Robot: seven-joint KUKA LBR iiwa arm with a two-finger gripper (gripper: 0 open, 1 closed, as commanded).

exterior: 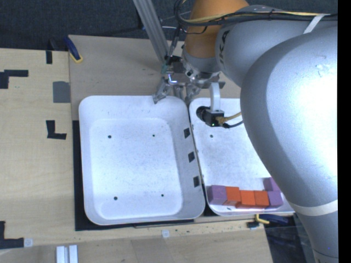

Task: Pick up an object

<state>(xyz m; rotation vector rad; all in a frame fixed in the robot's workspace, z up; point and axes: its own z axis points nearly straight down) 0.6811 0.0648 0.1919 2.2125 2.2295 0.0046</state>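
While the gripper hangs at twelve o'clock over the top edge where the two bins meet, I cannot tell how it is set. The orange and purple blocks sit at five o'clock in the right bin, well apart from it. It might grab nothing, because the left bin below looks bare.

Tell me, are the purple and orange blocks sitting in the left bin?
No, the blocks lie in the right bin, along its near edge.
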